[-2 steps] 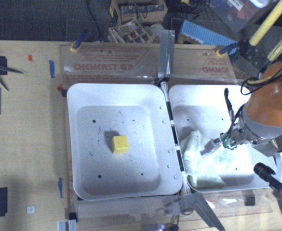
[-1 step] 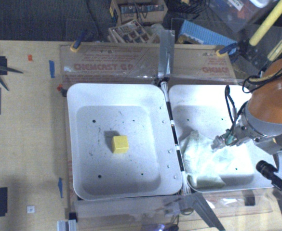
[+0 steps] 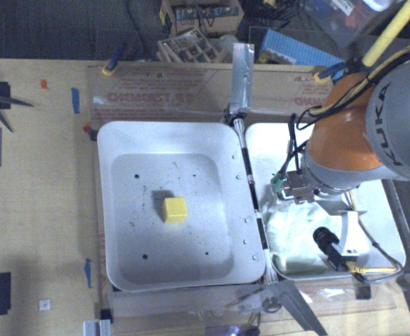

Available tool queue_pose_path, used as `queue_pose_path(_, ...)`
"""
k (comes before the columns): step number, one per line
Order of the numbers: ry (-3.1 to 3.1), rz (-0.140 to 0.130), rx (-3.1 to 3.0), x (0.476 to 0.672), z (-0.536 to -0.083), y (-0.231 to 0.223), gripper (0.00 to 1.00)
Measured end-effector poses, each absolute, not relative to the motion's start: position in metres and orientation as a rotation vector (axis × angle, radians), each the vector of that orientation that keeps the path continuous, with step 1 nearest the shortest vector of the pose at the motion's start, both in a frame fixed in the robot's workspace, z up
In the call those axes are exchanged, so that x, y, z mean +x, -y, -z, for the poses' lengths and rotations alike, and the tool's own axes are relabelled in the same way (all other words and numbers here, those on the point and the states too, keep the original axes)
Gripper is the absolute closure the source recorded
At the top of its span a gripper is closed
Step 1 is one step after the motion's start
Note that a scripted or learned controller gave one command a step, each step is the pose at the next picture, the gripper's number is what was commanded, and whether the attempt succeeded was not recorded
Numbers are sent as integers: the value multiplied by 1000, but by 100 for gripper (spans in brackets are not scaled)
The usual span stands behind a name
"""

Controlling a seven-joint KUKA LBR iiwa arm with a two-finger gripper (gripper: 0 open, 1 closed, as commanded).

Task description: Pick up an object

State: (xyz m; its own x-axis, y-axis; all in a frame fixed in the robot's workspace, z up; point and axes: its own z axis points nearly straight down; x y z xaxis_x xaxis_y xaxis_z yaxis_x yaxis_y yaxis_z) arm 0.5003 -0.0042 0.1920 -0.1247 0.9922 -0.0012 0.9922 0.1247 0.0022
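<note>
A small yellow cube [image 3: 175, 210] lies near the middle of the left bin [image 3: 120, 152], alone on its floor. My gripper [image 3: 289, 190] hangs over the right bin [image 3: 261, 142], close to that bin's left wall and well to the right of the cube. The grey arm with its orange band covers most of the gripper from above. Nothing can be seen held under it.
A raised rim [image 3: 250, 187] separates the two bins. A pale, blurry patch [image 3: 296, 233] lies on the right bin's floor below the gripper. Cardboard and clutter stand behind the bins, and bare bench lies to the left.
</note>
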Motion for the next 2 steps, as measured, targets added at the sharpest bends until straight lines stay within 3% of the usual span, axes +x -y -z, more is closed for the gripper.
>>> queue_pose_path(1, -2882, -1, 1250, 495, -185, -7, 100)
queue_pose_path(2, -2742, -3, 1526, 548, -208, -48, 100)
